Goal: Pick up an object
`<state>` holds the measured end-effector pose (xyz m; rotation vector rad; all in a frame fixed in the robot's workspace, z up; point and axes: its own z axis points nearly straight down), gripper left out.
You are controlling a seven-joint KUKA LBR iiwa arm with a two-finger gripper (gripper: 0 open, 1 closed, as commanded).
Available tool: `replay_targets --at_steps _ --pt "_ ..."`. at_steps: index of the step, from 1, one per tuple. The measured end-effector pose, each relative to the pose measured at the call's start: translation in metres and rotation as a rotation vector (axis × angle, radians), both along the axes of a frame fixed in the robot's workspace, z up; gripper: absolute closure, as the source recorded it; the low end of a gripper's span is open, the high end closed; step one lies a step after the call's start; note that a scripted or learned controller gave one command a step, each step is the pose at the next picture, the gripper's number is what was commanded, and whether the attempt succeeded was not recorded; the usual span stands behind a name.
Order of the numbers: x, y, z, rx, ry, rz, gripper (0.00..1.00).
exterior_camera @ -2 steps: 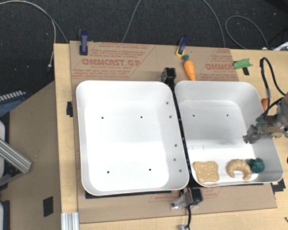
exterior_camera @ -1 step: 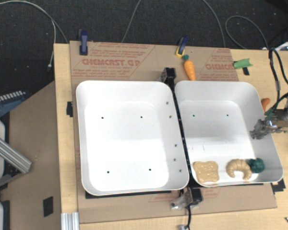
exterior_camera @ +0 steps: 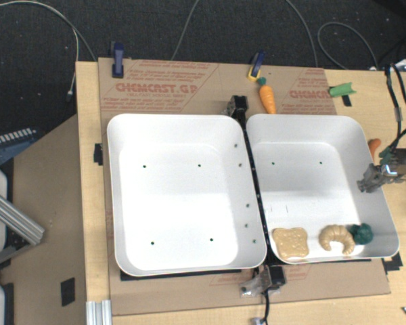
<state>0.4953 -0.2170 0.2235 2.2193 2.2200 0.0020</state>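
Three small objects lie along the near edge of the right bin (exterior_camera: 311,134). A tan toast-shaped piece (exterior_camera: 290,242) sits at its near left corner. To its right lies a tan croissant (exterior_camera: 337,238). A dark green lump (exterior_camera: 361,233) touches the croissant's right end. The left bin (exterior_camera: 132,131) shows its bare white floor.
An orange toy carrot (exterior_camera: 267,98) lies on the cardboard behind the right bin. A small orange piece (exterior_camera: 373,146) and a grey metal fixture with cables (exterior_camera: 379,171) sit at the right bin's right rim. Black clamps (exterior_camera: 238,105) hold the bins where they meet.
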Motion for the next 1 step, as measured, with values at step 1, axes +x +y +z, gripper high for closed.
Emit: replay_targets --at_steps 1 --pt "0.0211 0.046 0.01 0.001 0.001 0.004 1.0"
